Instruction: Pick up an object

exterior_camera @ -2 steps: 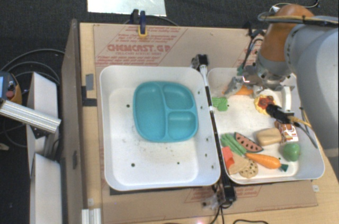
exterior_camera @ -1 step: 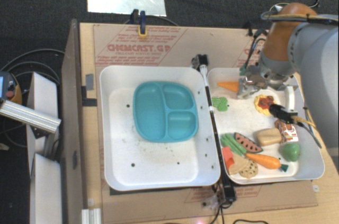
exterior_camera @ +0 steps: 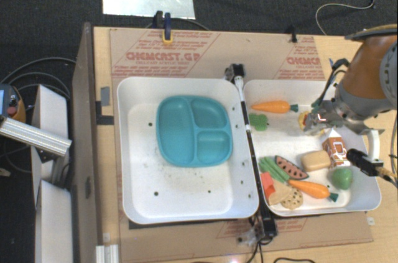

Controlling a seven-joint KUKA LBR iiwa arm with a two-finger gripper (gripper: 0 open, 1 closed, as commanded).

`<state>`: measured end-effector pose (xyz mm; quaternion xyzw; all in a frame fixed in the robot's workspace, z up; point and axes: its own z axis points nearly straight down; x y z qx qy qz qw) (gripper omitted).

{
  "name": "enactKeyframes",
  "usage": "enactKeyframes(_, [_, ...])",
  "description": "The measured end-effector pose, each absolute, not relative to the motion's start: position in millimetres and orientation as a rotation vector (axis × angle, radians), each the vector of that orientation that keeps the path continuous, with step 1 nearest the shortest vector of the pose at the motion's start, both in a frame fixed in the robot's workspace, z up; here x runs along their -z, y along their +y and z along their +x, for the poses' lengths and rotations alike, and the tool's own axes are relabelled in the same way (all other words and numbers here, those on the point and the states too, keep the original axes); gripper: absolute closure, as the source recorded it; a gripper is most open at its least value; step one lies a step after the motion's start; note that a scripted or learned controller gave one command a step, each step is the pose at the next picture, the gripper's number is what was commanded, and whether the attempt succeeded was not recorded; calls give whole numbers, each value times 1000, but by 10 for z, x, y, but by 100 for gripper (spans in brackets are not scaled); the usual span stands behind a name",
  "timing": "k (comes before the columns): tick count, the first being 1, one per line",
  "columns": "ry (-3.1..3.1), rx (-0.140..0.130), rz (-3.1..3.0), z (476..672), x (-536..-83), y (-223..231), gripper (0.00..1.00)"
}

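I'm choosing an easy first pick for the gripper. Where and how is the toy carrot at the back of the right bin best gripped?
Grip the upper toy carrot across the thick middle of its orange body, coming straight down. It lies flat and roughly level in the view, its green top pointing toward the gripper, so the fingers would likely close best across its narrow width. Bare floor of the right bin on both long sides leaves room.

Teal divided plate (exterior_camera: 193, 131) in left bin (exterior_camera: 134, 150); toy food in right bin (exterior_camera: 367, 196).

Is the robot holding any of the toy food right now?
It cannot be told. The end effector sits low in the right bin, near a carrot, and hides whatever is under it.
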<state>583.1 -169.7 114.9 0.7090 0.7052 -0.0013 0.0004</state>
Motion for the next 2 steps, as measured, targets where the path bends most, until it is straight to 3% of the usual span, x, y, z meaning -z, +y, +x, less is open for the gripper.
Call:
enactKeyframes(1, [2213,-6,2214,6108,-1868,-1991,100])
enactKeyframes(2, [2220,-2,2218,6089,-1821,-1970,0])
